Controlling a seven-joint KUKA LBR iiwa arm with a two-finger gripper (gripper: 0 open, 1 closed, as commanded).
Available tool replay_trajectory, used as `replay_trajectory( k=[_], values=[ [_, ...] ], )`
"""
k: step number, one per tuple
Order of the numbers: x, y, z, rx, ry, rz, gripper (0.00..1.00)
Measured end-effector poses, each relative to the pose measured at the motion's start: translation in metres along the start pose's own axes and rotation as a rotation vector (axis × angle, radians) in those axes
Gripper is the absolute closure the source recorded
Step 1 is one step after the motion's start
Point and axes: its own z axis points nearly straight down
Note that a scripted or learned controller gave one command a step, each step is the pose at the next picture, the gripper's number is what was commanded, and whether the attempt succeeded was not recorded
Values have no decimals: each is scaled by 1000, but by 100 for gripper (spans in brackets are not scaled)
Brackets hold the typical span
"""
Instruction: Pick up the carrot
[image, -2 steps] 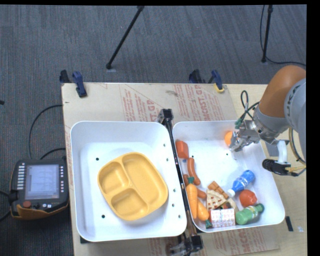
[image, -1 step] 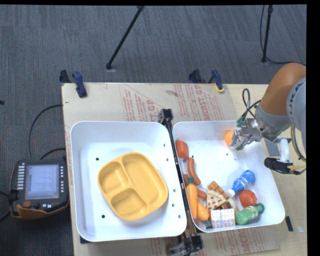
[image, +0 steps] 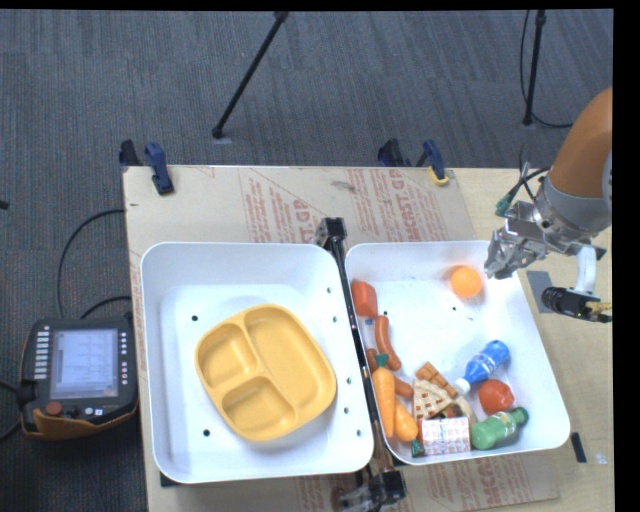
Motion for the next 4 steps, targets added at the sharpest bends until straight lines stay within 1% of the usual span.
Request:
replay_trajectory(
  k=[1, 2, 3, 4],
  values=[
    [-11, -51, 97, 2, 0, -218, 100],
    [-10, -51, 96, 2, 3, -218, 0],
    [5, -1, 96, 4, 8, -97, 0],
    [3, 0, 86, 3, 3, -98, 100]
  ],
)
